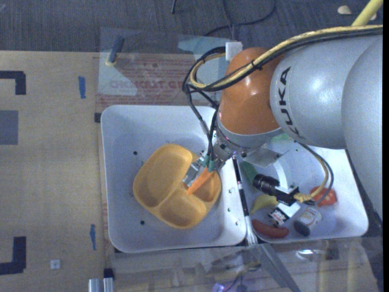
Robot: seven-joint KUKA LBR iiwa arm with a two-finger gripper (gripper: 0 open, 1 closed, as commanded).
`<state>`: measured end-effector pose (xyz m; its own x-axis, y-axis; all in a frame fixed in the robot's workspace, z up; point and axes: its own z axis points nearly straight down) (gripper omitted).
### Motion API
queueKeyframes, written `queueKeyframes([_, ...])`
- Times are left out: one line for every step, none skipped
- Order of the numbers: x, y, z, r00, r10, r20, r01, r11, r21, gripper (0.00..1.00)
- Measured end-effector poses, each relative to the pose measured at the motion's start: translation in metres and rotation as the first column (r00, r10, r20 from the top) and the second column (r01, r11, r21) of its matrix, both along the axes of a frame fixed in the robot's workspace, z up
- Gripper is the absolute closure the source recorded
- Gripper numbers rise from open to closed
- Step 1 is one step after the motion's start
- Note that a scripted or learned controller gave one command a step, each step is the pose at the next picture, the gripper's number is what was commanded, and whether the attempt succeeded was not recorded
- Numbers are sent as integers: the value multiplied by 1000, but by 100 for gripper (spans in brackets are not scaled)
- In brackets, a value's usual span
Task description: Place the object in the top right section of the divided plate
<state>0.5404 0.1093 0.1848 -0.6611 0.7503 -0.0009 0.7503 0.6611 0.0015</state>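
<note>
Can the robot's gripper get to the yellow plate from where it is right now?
Probably yes. The gripper already hangs right over the yellow divided plate in the left bin, with an orange carrot-like object at its tip. Nothing lies between it and the plate.

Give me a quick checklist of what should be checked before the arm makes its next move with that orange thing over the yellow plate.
1. Carrot between the gripper jaws: ok.
2. Carrot over the plate: ok, above its right-hand section.
3. Carrot resting on the plate: cannot tell.
4. Plate sits flat in the left bin: ok.
5. Target section free of other items: ok.
6. Cables clear of the plate: ok.
</note>
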Motion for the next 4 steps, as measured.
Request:
queueKeyframes([-21, 13, -57, 997, 76, 0, -76, 997, 0, 0])
queueKeyframes([-20, 12, -48, 997, 71, 1, -71, 997, 1, 100])
queueKeyframes([-8, -18, -1, 984, -178, -1, 178, 984, -1, 100])
queueKeyframes([64, 30, -85, 975, -221, 9, 221, 975, 7, 100])
